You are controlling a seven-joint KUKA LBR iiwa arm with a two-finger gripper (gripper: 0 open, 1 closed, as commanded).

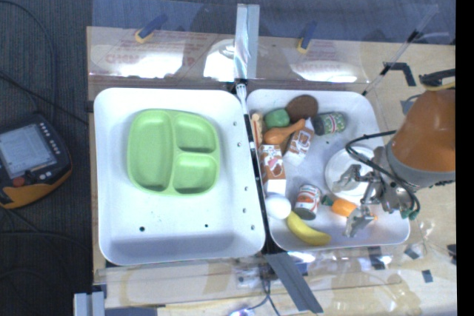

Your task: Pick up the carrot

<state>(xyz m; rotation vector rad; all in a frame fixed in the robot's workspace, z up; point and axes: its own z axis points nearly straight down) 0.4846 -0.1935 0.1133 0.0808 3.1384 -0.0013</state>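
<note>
Claw [361, 197] hovered right over the carrot [342, 206]!
Fingers were spread wide, nothing gripped; banana [306, 230] lay just beside.

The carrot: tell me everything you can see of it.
The carrot is a small orange piece, smooth like a plastic toy, lying flat near the front of the right bin. It sits between the small can and the gripper, above the banana. Its right end is hidden by the gripper.

The labels on the can [307, 200] and carton [272, 163] are too small to read.
</note>
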